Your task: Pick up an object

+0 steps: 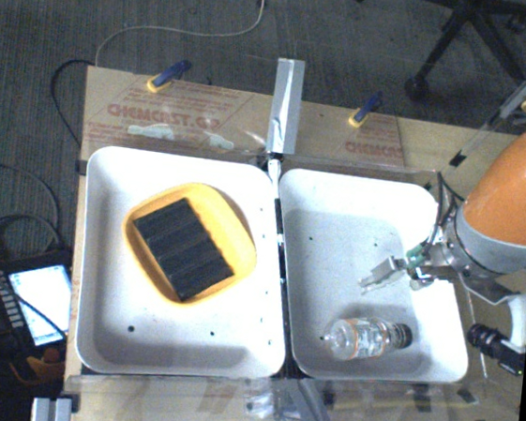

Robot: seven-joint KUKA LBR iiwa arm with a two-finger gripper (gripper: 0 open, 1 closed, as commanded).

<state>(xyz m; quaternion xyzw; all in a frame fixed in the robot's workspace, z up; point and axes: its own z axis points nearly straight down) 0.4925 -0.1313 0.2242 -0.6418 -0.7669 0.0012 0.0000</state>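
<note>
Gripper (378,274) hanging with fingers narrowly parted and holding nothing over the right bin (340,199), above a clear bottle (367,337) that is lying along the bin's near edge.

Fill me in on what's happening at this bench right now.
A grey arm with an orange band reaches in from the right over the right bin. Its hand hangs above the bin floor with nothing between its fingers. A clear plastic bottle lies on its side near the bin's front edge, apart from the hand. In the left bin sits a yellow dish holding a black ridged block.
</note>
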